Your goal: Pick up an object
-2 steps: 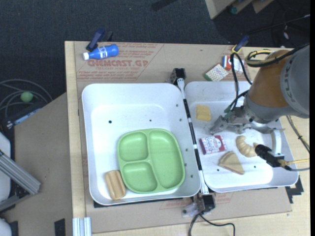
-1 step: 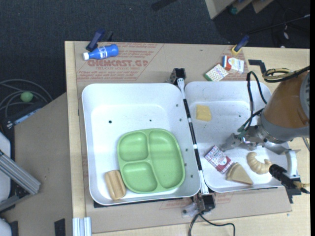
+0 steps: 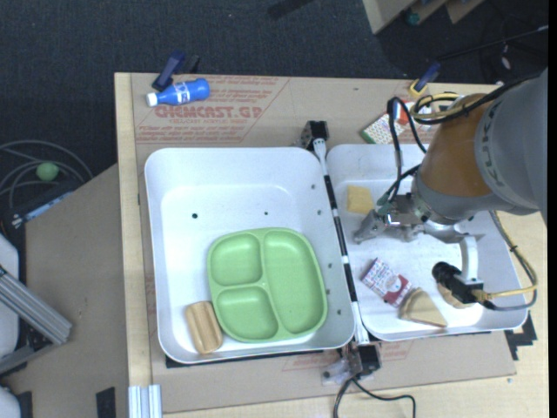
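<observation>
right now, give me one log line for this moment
arm: over right bin | tool: low near yellow block | red-white packet, tan wedge: lying loose | left bin: green tray, wooden piece

I see two smooth white plastic bins (image 3: 165, 198), a matt green plastic plate (image 3: 265, 284), a glossy printed wrapper (image 3: 383, 279), and the bare, plywood-like tabletop (image 3: 130, 233). The arm's (image 3: 505, 146) casing looks satin grey.

A divided plate (image 3: 264, 283) lies in the left bin (image 3: 174, 172), a wrapped packet (image 3: 382, 277) in the right bin (image 3: 348, 159).
</observation>
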`<control>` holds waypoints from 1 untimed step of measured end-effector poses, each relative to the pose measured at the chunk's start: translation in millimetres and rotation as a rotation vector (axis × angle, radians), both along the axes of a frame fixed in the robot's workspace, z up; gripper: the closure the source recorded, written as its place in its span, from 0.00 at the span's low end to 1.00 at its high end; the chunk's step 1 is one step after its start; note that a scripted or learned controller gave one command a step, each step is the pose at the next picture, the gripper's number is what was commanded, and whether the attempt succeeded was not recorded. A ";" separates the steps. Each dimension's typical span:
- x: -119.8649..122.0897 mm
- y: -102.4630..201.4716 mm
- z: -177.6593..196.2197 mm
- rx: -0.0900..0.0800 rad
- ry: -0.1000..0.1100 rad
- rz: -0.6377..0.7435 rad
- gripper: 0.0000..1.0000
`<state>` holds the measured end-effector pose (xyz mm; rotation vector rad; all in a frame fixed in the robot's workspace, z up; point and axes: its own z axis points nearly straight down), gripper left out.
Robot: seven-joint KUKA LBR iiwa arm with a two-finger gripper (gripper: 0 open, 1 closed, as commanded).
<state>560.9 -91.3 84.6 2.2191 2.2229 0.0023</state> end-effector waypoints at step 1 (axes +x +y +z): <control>106.0 -17.0 0.6 -0.002 0.000 0.000 0.00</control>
